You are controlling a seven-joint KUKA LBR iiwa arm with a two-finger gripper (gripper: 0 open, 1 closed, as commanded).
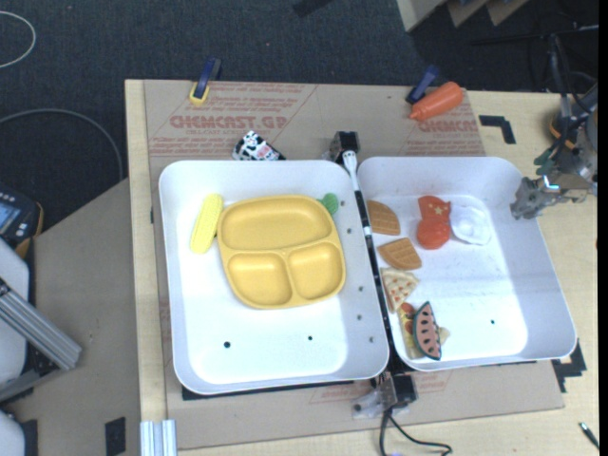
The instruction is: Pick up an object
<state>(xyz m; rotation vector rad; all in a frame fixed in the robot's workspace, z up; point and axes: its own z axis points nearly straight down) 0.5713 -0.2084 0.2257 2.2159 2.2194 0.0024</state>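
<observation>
Hand [528, 203] sits at the right rim of the right bin [541, 283], over the edge; too small and blurred to tell how far open it is, nothing visibly in it. Right bin holds toy food: red piece [433, 222] touching a white piece [470, 224], two tan bread-like pieces [384, 218] [400, 254], a pizza slice [399, 285], a watermelon slice [426, 331] near the front-left corner. Left bin [190, 340] holds a yellow divided tray [280, 250], a corn cob [204, 223] just beside it, a green bit [330, 201] at its far corner. An orange carrot [437, 101] lies on the surface [285, 112] behind the bins.
</observation>
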